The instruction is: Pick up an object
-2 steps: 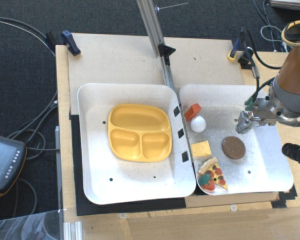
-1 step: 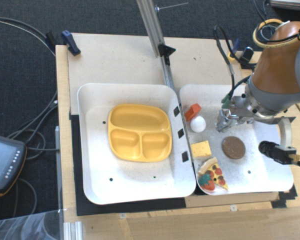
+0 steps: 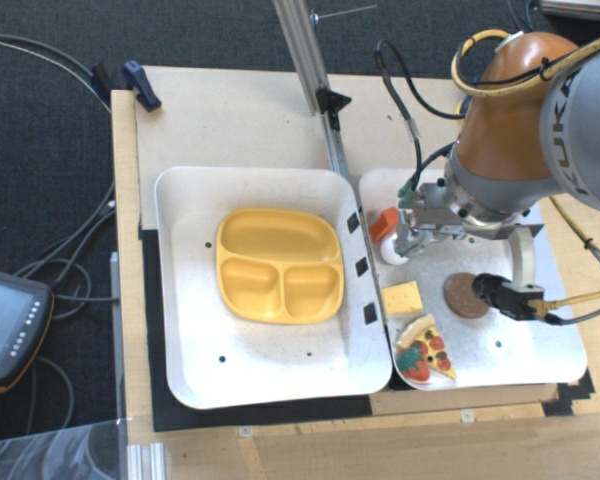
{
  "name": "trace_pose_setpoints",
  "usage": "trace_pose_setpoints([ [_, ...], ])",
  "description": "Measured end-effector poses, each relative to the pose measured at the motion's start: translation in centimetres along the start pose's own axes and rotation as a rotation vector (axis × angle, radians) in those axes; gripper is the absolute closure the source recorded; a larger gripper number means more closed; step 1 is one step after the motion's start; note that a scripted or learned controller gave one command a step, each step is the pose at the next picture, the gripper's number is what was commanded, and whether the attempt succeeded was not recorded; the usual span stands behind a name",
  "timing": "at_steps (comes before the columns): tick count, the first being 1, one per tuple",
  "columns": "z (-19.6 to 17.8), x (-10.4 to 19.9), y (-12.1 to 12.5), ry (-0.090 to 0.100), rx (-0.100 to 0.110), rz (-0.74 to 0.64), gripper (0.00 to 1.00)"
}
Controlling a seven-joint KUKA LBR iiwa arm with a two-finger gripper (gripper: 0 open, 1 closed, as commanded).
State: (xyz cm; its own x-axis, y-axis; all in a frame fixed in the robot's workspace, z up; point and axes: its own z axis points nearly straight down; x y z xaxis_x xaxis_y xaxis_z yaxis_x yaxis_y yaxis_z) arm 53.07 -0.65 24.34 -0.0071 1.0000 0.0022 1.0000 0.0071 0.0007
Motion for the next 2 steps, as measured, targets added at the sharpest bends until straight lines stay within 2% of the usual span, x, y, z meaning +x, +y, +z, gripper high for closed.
trace_pose_setpoints([
  [1,0.9,4.5,3.2,0.0,-0.001,0.0,1.0],
  [2,1.3,8.5,5.2,0.0,-0.001,0.002,1.0],
])
